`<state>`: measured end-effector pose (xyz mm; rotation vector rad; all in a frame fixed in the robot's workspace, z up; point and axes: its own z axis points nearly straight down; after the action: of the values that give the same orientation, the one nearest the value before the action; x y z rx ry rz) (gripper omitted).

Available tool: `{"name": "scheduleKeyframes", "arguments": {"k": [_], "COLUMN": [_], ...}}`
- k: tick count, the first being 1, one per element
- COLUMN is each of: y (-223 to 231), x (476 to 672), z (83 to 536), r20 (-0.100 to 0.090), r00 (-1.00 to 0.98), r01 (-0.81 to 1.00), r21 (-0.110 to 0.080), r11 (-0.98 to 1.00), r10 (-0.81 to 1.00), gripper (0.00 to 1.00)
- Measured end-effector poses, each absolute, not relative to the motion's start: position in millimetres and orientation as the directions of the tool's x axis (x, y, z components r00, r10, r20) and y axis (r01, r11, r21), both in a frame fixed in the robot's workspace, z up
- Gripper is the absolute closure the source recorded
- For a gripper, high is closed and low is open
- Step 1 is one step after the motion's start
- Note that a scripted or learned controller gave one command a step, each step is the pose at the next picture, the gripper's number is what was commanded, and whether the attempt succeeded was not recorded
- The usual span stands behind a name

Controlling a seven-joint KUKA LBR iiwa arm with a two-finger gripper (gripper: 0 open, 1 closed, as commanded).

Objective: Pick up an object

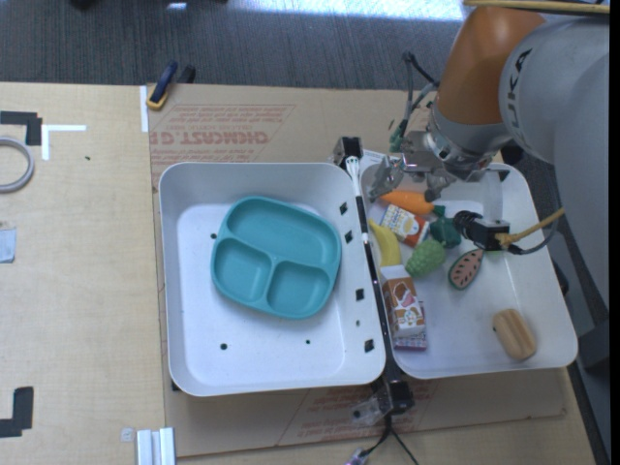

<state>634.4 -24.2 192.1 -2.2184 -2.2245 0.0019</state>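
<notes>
Right bin, far-left corner: the orange carrot lies flat, long axis roughly left-right across the view, slightly slanted. The gripper sits directly above it, low. Arm enters from the upper right, wrist bent downward. Whether the fingers are spread or clenched cannot be told.

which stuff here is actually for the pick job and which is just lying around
For the job: gripper; right bin with carrot, banana, green toy, watermelon slice, snack box, bread roll.

Lying about: left bin, teal tray, blue-and-yellow tool.
</notes>
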Motion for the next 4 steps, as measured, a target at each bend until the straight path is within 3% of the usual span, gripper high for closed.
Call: {"name": "scheduleKeyframes", "arguments": {"k": [1, 2, 3, 4], "y": [-24.2, -106.0, -94.5, -98.4], "x": [634.4, 650.6, 662.1, 658.2], "z": [192.1, 112.5, 98.6, 106.3], "r20": [-0.001, -0.001, -0.003, -0.007], "r00": [-0.003, 0.001, -0.003, -0.002], "r01": [1.0, 1.0, 1.0, 1.0], "r21": [-0.001, 0.0, 0.009, -0.009], "r11": [0.003, -0.001, 0.003, 0.002], "r10": [1.0, 1.0, 1.0, 1.0], "gripper": [0.0, 0.0, 0.0, 1.0]}}
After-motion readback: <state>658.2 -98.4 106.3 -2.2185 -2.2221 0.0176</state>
